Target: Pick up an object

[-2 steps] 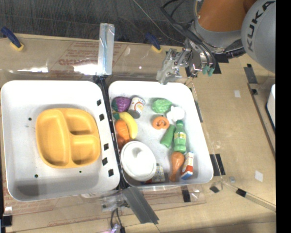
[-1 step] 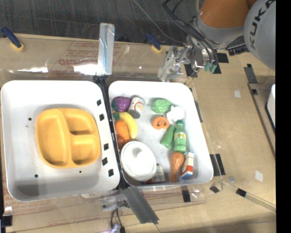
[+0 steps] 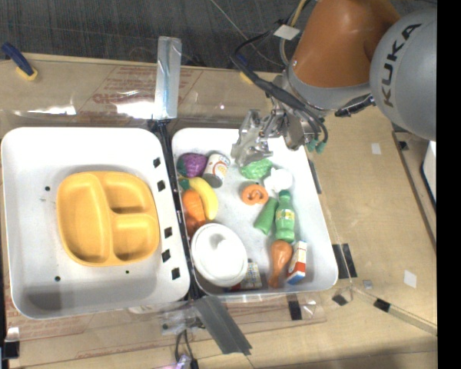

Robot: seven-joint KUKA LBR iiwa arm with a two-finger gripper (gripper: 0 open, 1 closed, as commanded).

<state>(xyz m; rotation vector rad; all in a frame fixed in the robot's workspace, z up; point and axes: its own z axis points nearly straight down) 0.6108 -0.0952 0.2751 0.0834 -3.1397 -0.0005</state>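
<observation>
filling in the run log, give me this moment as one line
claw: over right bin's far end, above green toy | grasp: none seen | yellow tray: in left bin | task: not yet done

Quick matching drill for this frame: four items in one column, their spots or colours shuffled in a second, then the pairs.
Items:
1. yellow divided tray
2. banana
3. green bottle
4. white bowl

Descriptions:
A. lies between the purple item and the carrot
B. near front-left corner of the right bin
C. sits in the left bin
D. stands right of the orange ring

Pairs: 1-C, 2-A, 3-D, 4-B
</observation>
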